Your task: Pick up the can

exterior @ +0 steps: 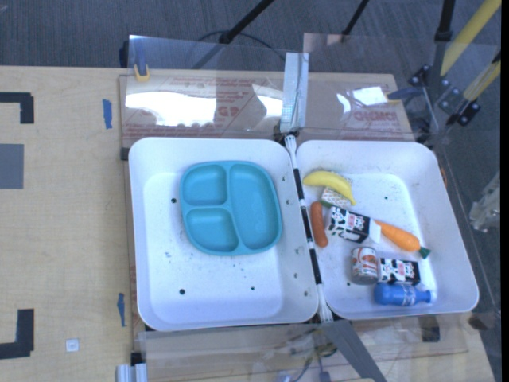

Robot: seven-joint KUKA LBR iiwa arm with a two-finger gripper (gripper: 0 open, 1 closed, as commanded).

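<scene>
Pale wood tabletop (64, 237) is seen beneath two shallow white bins set side by side, with clear plastic sheeting propped behind them. A blue divided plate (231, 208) is carried by the left bin (159, 293). Several small things are crowded into the right bin (453, 237): a banana (329, 183), a carrot (398, 235), an orange sausage-like piece (319, 224), two black-and-white cartons (350, 226) (398, 271) and a blue bottle (402, 295). The can (364, 264) is found lying on its side near the bin's middle front, wedged just beside the lower carton and close above the blue bottle. Whether the claw is open or closed cannot be told. Trouble is judged likely from the crowding: a neighbouring carton could be caught along with the can, or the can could be nudged so that it rolls away across the smooth floor of the bin. A poor hold on the rounded side could also be lost during lifting.
</scene>
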